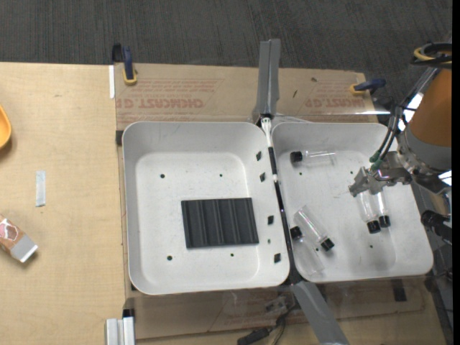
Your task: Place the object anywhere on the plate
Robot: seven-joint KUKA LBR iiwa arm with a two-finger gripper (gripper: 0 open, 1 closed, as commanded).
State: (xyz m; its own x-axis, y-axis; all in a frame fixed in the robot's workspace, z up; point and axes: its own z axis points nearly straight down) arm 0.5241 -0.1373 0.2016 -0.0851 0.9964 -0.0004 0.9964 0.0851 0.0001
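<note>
At the right of the frame the gripper (368, 185) is hanging over the right bin (402, 264), its grip impossible to tell, while clear tubes (314, 230) are lying below and the dark ridged plate (219, 222) is sitting in the left bin (144, 192).

The scene is viewed from one fixed camera set above the bench, tilted downward at a slant. Both shallow white plastic bins (136, 192) are taken in whole, side by side, with the pale wooden benchtop (57, 135) seen at left (dark carpet lies beyond). The grey, orange-banded arm (435, 121) is cropped at the right.
</note>
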